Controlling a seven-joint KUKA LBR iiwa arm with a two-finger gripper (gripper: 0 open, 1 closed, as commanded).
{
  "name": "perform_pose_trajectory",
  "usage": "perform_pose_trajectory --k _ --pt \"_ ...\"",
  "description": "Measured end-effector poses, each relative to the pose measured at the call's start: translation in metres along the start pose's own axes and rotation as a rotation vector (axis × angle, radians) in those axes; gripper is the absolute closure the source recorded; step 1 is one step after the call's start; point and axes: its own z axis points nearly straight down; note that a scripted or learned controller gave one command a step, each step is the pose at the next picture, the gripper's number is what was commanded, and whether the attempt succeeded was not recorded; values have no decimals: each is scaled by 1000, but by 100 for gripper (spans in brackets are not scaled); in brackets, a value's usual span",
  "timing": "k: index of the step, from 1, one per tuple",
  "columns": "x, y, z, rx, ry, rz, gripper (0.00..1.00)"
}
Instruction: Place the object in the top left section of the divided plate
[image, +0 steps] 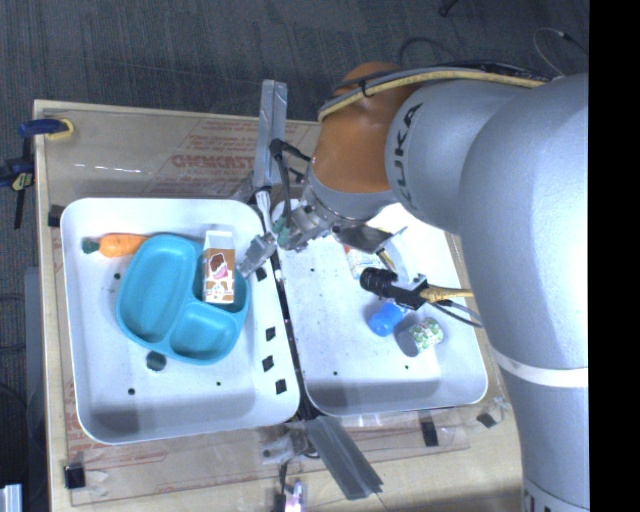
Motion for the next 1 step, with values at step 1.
perform_pose_trajectory --k 1 --pt "-40 26 -84 -4 -2 -40 0"
